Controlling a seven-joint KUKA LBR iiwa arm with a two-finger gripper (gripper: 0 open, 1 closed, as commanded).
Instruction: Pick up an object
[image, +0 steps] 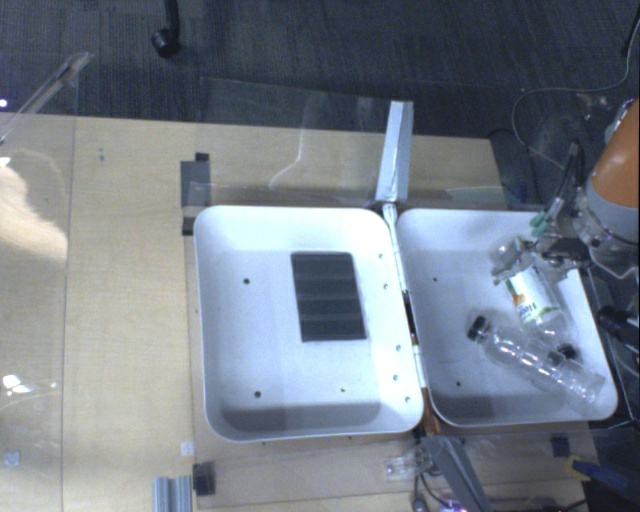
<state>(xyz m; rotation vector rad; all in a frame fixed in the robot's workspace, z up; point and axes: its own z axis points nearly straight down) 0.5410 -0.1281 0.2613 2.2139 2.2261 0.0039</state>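
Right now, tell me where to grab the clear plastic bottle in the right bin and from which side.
Judging by its pose, grip the clear bottle across its mid-body, coming straight down from above. It lies flat and slanted in the right bin, dark cap toward the bin's middle, so the fingers should close across its long axis.

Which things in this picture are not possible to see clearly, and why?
- End effector, camera view: small and blurred against the white bin, so its grip cannot be judged.
- Arm: cut off by the right edge.
- Clear bottles in the right bin: transparent and overlapping; their count is unclear.
- Label on the small bottle: too small to read.
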